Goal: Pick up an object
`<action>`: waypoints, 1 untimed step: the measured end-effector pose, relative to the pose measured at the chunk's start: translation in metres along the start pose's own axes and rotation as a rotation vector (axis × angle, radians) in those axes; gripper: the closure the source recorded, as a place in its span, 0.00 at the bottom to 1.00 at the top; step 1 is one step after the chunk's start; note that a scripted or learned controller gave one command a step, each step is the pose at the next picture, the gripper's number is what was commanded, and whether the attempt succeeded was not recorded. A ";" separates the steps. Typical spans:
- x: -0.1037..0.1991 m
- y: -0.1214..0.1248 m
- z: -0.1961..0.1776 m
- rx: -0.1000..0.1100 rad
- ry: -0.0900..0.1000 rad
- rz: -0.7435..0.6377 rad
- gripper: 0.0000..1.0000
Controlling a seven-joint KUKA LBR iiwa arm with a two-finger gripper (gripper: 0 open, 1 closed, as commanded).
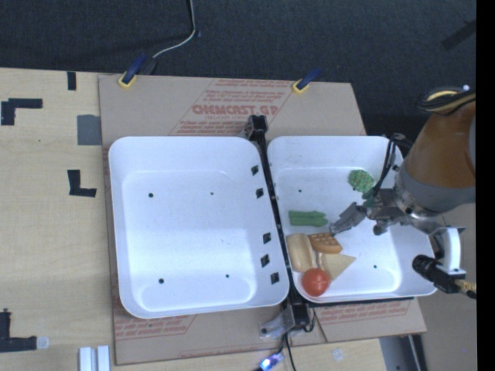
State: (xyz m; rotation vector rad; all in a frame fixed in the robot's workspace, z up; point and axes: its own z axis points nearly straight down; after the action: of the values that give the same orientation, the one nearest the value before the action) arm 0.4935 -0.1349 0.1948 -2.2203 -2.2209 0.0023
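Crowding the jaws (340,224) — toy foods (319,257)

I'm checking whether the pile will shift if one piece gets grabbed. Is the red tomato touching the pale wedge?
Touching. The camera view shows the red tomato pressed against the lower edge of the pale wedge, with no white bin floor between them.

Lighting's pretty even and bright, looks like diffuse overhead light. The two white bins (186,222) come out a bit hot, mostly flat white with only faint grey shading along the inner walls, so no harsh glare spots. Shadows are soft and short; there's a light one under the arm (437,168) falling on the right bin's floor. The dark floor (309,22) up top is murky with little detail. Overall it's low-res and slightly soft, so small stuff looks smeared. Colours seem a little washed out on the tabletop (46,207).
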 end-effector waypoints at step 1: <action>0.025 0.106 0.018 -0.007 -0.001 -0.007 0.00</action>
State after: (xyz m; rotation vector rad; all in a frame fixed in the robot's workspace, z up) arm 0.5996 -0.1099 0.1766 -2.2169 -2.2323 -0.0053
